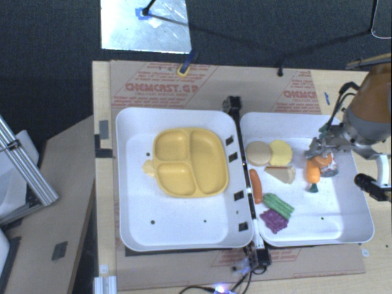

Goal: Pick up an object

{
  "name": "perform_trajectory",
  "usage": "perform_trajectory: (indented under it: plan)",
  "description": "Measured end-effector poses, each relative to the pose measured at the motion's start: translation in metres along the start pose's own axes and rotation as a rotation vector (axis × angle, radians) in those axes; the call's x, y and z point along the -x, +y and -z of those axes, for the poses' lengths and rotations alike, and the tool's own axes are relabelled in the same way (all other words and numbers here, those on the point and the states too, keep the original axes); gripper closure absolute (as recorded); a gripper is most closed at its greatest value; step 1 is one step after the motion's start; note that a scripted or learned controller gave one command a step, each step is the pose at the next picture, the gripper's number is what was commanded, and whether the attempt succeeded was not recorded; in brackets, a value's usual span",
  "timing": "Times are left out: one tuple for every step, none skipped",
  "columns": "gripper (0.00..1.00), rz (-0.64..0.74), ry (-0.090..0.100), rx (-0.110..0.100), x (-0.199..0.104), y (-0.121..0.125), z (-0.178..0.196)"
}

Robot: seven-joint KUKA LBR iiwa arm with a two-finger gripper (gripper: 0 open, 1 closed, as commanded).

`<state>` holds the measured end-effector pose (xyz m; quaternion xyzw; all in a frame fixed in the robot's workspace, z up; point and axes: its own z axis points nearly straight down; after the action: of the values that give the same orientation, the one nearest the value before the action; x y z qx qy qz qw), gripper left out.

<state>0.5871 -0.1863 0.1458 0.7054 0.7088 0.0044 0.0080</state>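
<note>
Two fingers of the gripper [323, 158] sit at the top of an orange carrot-shaped toy [313, 173] in the right bin [355, 225]; whether they are apart, together or clamped on it cannot be told. At 9 o'clock from the carrot lie a beige wedge [280, 174], a yellow disc [282, 153] and a tan disc [258, 153]. At 8 o'clock lie a green piece [278, 204], purple grapes [273, 220] and a red-orange sausage [255, 185]. A yellow divided plate [185, 162] rests in the left bin [131, 225].

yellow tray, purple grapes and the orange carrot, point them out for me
yellow tray [184, 161]: camera view, on the ridge between its compartments.
purple grapes [274, 220]: camera view, middle of the bunch.
orange carrot [313, 173]: camera view, on its orange body.
</note>
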Motion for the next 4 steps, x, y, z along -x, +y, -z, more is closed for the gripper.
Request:
perform_trajectory:
  plan:
    - [1.00, 0.000, 0.002, -0.009, 0.006, 0.006, 0.063]
    - [1.00, 0.000, 0.004, -0.013, 0.007, 0.008, 0.080]
    - [1.00, 0.005, 0.007, -0.015, -0.053, 0.022, 0.072]
    - [1.00, 0.005, 0.006, -0.014, -0.106, 0.042, 0.069]
